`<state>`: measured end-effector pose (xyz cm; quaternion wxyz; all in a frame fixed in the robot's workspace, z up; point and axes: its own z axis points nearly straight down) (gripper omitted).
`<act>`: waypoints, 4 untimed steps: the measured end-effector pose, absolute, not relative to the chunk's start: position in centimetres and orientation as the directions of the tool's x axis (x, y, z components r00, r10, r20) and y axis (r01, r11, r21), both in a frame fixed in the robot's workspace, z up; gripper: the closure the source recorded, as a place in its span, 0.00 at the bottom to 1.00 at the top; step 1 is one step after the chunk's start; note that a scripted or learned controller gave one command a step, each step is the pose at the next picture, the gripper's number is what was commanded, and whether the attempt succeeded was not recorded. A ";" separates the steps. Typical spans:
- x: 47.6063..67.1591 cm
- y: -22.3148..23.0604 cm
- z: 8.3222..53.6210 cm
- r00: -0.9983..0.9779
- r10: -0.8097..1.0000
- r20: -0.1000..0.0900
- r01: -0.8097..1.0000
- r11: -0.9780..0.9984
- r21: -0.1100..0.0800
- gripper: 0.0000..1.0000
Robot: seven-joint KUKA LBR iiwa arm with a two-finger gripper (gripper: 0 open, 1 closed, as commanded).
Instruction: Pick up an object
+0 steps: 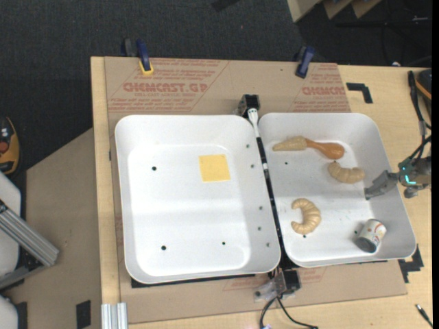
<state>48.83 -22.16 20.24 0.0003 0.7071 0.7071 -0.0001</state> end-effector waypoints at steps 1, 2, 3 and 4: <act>51.4 -16.2 9.1 -0.006 1.000 0.006 1.000 0.006 -0.007 0.00; 59.0 -17.3 8.5 -0.004 1.000 -0.003 1.000 0.004 0.006 0.00; 63.4 -19.7 10.6 -0.002 1.000 -0.004 1.000 0.002 0.008 0.00; 66.8 -15.2 8.7 -0.007 1.000 -0.005 1.000 0.007 -0.003 0.00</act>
